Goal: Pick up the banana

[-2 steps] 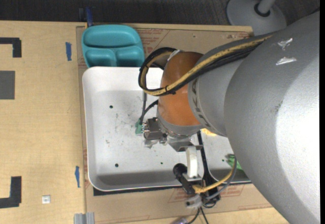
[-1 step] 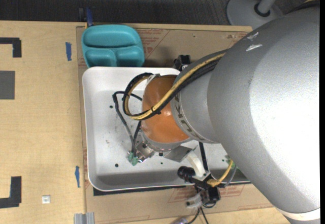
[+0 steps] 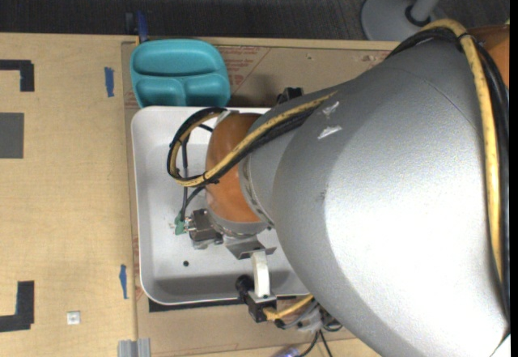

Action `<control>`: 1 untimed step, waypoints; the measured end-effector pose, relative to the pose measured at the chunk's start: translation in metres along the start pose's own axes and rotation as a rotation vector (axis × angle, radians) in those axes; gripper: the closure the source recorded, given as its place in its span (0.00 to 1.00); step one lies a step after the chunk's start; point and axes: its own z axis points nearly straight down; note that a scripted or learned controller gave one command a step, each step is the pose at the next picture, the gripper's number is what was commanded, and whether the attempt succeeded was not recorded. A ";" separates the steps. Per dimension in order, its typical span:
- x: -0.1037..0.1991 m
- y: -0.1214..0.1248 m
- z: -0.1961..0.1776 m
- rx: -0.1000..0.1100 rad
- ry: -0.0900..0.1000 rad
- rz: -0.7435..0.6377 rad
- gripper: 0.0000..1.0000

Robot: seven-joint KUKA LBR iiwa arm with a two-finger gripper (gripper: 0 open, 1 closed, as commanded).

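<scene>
The big grey arm (image 3: pixel 380 193) with its orange band (image 3: pixel 231 173) reaches from the right over the left white bin (image 3: pixel 154 185). Its wrist hardware (image 3: pixel 206 230) hangs low over the bin's middle and covers most of the bin floor. The gripper lies beneath the wrist, hidden from this camera. No banana can be made out on the bare part of the bin.
A teal plastic tray (image 3: pixel 180 72) rests just behind the bin's far rim. Yellow and black cables (image 3: pixel 182 157) loop out to the left of the wrist. The cardboard-coloured bench (image 3: pixel 65 185) stretches to the left, marked with blue tape (image 3: pixel 109 82).
</scene>
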 end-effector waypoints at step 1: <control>0.004 -0.003 -0.001 -0.007 0.001 0.206 1.00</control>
